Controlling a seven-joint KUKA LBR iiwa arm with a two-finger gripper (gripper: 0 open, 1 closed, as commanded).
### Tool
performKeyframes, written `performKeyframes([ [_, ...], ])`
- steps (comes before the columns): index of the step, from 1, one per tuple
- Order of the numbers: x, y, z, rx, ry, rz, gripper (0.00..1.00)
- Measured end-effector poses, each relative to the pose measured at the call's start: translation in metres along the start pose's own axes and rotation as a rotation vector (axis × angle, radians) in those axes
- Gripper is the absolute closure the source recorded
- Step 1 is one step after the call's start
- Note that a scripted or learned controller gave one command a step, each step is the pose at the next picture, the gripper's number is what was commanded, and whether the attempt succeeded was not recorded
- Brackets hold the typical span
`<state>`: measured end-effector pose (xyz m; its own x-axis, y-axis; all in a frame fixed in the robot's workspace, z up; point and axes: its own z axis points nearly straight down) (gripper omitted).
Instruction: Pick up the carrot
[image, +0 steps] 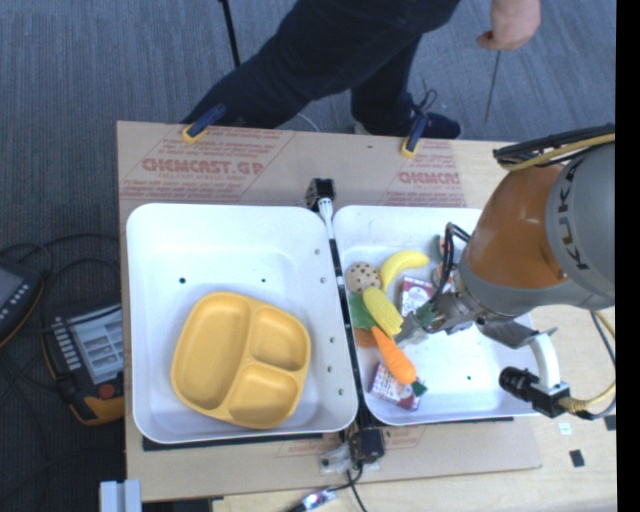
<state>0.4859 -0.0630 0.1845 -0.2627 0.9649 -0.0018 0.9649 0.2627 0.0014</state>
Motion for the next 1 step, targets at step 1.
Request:
performKeyframes([
  [1, 0.1100, 0.0266, 0.0021, 0.005, 0.005, 0.018, 1.00],
])
